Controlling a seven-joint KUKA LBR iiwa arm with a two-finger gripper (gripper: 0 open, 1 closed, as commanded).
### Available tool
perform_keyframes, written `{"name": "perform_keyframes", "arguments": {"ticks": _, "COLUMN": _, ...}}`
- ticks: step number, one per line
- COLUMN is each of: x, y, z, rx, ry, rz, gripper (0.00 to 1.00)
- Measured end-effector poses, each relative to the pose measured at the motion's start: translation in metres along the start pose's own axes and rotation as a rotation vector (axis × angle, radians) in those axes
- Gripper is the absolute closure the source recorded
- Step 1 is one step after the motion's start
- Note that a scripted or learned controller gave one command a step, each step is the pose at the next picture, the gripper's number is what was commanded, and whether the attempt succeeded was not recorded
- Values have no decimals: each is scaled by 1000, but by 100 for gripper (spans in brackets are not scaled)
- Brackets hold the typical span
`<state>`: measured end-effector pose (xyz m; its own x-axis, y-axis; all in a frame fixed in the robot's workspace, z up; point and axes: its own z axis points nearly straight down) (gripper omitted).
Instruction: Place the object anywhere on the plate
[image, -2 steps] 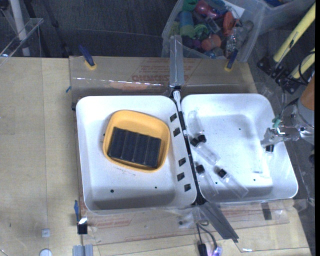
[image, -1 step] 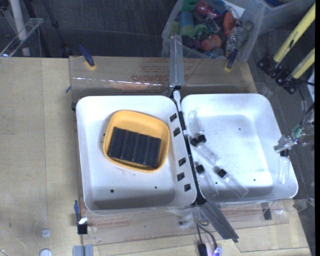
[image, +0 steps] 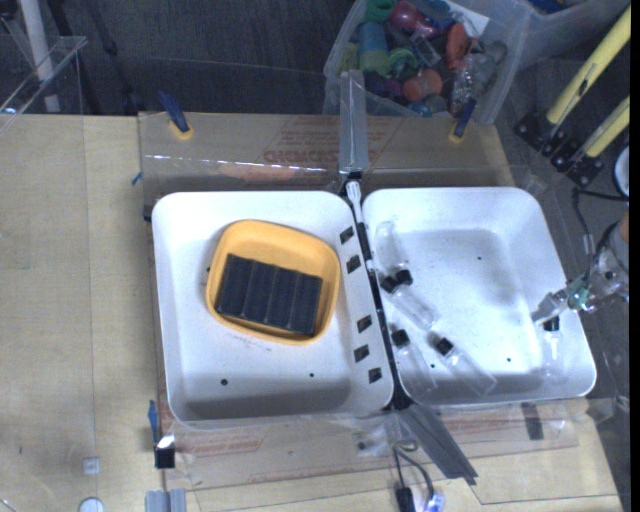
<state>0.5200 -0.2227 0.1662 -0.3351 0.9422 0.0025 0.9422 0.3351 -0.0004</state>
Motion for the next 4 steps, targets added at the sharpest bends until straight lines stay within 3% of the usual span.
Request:
{"name": "perform_keyframes", "arguments": {"ticks": 1, "x": 4, "y": -14, "z": -42, "rx": -4, "ry": -5, "rz": -240, "gripper": 100}}
{"name": "perform_keyframes", "arguments": {"ticks": 2, "x": 4, "y": -5, "z": -7, "rx": -2, "ry": 1, "rz": -381, "gripper": 100}}
{"name": "perform_keyframes", "arguments": {"ticks": 3, "x": 27, "y": -5, "z": 8, "rx": 0, "ry": -1, "rz": -482, "gripper": 100}}
{"name": "perform_keyframes", "arguments": {"ticks": 4, "x": 12, "y": -36, "z": -4, "rx": -6, "ry": -9, "rz": -740, "gripper": 100}}
